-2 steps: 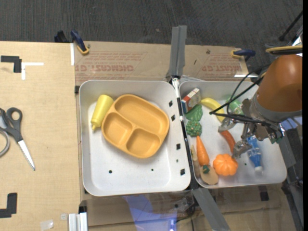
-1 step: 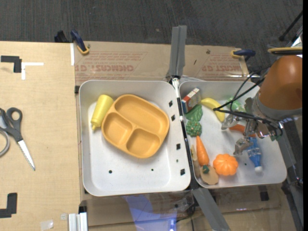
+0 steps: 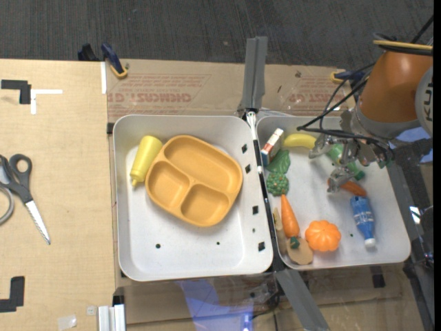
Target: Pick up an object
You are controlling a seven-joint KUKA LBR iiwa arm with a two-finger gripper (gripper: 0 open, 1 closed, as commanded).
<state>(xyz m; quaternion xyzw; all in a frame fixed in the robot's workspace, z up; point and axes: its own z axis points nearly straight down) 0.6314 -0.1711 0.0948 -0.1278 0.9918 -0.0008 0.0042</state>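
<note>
My gripper (image 3: pixel 342 165) hangs low over the back right part of the right bin (image 3: pixel 393 250), below the arm's orange band (image 3: pixel 393 81). A small green item (image 3: pixel 335 153) and a small orange-red item (image 3: pixel 354 187) lie right by it; whether either is held is hidden. Also in this bin are a banana (image 3: pixel 300 141), a red and white box (image 3: pixel 273 141), green leafy toys (image 3: pixel 278 174), a carrot (image 3: pixel 289 216), an orange pumpkin (image 3: pixel 322 235), a blue bottle (image 3: pixel 363 219) and a tan piece (image 3: pixel 300 253).
The left bin (image 3: pixel 138 254) holds a yellow divided plate (image 3: pixel 191 180) and a yellow squeeze bottle (image 3: pixel 143 158). Scissors (image 3: pixel 21 185) lie on the bench at far left. A grey divider bar (image 3: pixel 254 74) rises between the bins at the back.
</note>
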